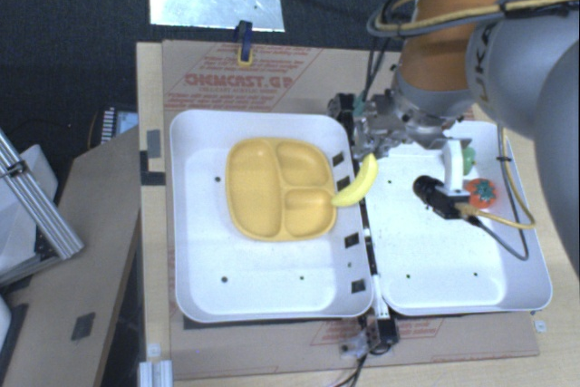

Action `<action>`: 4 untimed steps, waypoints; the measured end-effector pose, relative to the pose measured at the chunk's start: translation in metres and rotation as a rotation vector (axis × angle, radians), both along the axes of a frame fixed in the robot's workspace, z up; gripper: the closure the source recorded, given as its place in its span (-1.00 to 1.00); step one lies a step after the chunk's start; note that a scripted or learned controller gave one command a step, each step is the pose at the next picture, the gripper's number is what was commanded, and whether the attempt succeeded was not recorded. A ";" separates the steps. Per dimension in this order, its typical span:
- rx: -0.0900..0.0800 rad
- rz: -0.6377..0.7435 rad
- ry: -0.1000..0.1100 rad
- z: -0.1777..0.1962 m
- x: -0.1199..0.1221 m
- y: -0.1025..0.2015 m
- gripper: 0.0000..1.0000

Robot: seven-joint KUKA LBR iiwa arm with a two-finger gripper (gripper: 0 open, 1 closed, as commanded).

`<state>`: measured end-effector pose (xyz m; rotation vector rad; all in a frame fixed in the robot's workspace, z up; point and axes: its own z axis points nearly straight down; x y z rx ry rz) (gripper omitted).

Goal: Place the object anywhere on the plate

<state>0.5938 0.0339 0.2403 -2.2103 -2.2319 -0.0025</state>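
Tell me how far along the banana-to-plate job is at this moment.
Done: the banana looks lifted out of the right bin, hanging below the gripper over the seam between the bins. In hand: its top end sits at the gripper, its lower tip just reaching the plate's right edge. Left: carry it further over the plate in the left bin and release.
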 end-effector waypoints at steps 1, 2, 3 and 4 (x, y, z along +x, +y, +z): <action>0.000 0.000 0.000 -0.011 0.006 0.059 1.00; 0.002 0.000 -0.002 -0.003 0.017 0.112 1.00; 0.000 -0.001 -0.002 -0.016 0.035 0.155 1.00; -0.001 -0.004 -0.001 -0.016 0.035 0.152 -1.00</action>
